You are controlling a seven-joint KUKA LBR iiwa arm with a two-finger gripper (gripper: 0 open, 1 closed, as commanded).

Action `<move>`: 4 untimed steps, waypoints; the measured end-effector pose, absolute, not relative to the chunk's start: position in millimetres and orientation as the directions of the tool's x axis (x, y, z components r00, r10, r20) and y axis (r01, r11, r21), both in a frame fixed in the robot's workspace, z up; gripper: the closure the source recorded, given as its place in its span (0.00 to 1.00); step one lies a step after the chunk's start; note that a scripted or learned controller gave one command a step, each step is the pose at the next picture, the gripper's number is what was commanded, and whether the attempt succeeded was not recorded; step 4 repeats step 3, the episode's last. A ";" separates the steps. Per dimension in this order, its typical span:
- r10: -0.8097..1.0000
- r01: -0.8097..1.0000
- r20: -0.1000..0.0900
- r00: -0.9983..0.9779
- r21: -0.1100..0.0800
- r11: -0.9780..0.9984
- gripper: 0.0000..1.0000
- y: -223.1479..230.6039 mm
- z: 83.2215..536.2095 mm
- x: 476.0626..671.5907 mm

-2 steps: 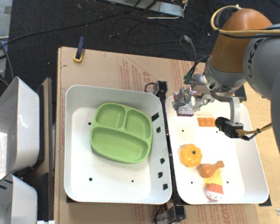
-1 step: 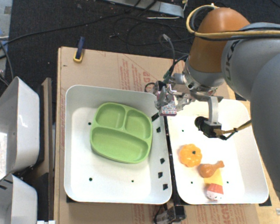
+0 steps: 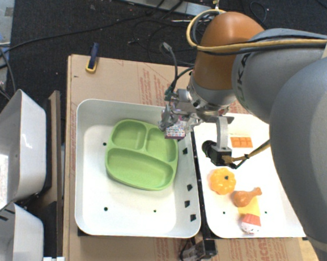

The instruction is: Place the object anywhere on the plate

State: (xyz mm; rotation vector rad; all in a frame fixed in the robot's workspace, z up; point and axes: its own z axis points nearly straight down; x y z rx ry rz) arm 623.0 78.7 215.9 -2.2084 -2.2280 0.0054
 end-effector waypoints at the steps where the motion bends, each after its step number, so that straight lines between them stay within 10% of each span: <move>1: 1.000 1.000 0.001 -0.009 -0.004 0.009 1.00 119.8 221.4 619.2; 2: 1.000 1.000 -0.001 -0.005 -0.006 0.005 1.00 121.2 223.3 610.5; 3: 1.000 1.000 -0.001 -0.004 -0.006 0.004 0.00 121.1 223.2 610.6; 4: 1.000 1.000 -0.001 -0.004 -0.006 0.004 0.00 121.1 223.2 610.6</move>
